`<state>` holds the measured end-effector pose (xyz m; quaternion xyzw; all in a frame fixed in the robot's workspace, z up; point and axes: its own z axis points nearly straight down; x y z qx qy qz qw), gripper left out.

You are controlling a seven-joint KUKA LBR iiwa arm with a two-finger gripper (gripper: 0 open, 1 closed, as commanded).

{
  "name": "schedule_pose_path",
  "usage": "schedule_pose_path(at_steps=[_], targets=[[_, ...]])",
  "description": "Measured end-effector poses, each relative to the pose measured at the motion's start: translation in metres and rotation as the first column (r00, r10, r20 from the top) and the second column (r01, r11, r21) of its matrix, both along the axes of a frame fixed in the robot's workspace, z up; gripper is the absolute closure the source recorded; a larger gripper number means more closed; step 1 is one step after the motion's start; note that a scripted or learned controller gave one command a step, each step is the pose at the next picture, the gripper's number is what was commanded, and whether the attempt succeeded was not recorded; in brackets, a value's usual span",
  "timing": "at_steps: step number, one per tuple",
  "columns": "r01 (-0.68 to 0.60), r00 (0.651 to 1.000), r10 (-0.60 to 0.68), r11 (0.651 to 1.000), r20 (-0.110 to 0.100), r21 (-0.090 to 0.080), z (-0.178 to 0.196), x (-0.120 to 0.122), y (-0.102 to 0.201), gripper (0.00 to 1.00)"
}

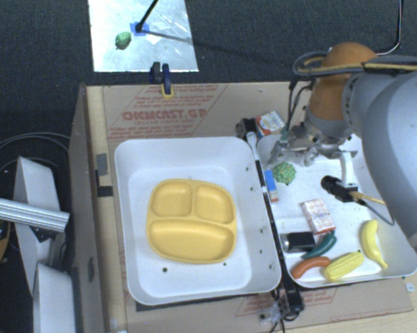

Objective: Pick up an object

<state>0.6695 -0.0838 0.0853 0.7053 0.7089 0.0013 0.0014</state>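
The tool [286,149] hangs just above the green broccoli piece [285,173] near the right bin's [404,259] upper-left corner — its grip state cannot be told — so it should descend straight, centred, clear of the bin's wall.

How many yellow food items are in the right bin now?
2: the banana by the near right edge, and the corn cob along the near edge. The arm may hide others.

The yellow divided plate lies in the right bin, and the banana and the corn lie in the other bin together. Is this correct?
Not quite. The camera view shows the yellow divided plate in the left bin, not the right one. The banana and the corn do lie together in the other bin, the right bin.
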Motion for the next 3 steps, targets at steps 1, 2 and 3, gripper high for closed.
schedule_pose_path(at_steps=[1, 2, 3], targets=[[0.003, 1.000, -0.003, 1.000, -0.002, 0.000, -0.001, -0.007, -0.004, 0.00], [0.003, 1.000, -0.003, 1.000, -0.002, 0.000, -0.001, -0.016, -0.003, 0.00], [0.000, 1.000, 0.000, 1.000, 0.000, -0.001, 0.010, -0.015, -0.003, 1.00]])
